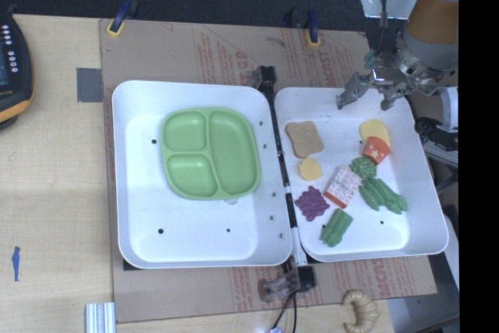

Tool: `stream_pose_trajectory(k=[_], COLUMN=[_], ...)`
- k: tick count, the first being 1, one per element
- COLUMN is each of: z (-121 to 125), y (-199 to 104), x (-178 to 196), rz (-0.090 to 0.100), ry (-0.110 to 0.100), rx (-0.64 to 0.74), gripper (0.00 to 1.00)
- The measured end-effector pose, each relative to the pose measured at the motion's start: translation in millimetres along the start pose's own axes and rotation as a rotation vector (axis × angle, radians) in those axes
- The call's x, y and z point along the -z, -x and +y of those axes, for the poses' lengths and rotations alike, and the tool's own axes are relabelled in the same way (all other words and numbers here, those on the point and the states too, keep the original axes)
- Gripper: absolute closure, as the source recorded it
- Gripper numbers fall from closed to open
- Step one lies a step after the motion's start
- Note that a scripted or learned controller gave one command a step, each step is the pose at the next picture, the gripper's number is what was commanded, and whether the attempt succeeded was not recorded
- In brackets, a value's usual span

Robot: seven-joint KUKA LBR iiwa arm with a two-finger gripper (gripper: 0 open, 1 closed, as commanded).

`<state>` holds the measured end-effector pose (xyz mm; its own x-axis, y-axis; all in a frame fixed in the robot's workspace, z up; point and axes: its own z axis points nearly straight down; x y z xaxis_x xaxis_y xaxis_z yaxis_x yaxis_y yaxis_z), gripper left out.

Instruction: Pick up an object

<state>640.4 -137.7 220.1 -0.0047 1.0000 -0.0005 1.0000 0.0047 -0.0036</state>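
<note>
My gripper (368, 97) hangs over the back edge of the right bin (421, 242), fingers spread open with nothing between them. Below it in that bin lie several toy foods: a tan bread slice (304, 139), a small yellow round piece (310, 168), a yellow piece (375, 129) touching a red-orange one (376, 150), a red-and-white packet (342, 186), a purple grape cluster (312, 203), green vegetables (380, 191) and a green pod (336, 227). The yellow and red pieces lie nearest the fingers, a little toward the front.
The left bin (140, 238) holds a green three-compartment plate (210, 152). Clamps sit along the cardboard's back edge (312, 27). A teach pendant (12, 62) lies at the far left. A tan curled object (360, 311) rests in front of the right bin.
</note>
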Motion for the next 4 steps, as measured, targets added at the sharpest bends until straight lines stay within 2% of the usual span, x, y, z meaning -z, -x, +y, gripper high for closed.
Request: stream_pose_trajectory(k=[1,2,3,4], z=[-22,-35,-56,-51], y=[68,64,70,73], x=[-25,-134,-1,-135], rz=[-0.003,0.0,-0.003,0.002], ry=[-0.004,-0.007,0.012,-0.006], rx=[-0.006,0.001,-0.005,0.0], gripper=[0.0,0.0,0.0,0.0])
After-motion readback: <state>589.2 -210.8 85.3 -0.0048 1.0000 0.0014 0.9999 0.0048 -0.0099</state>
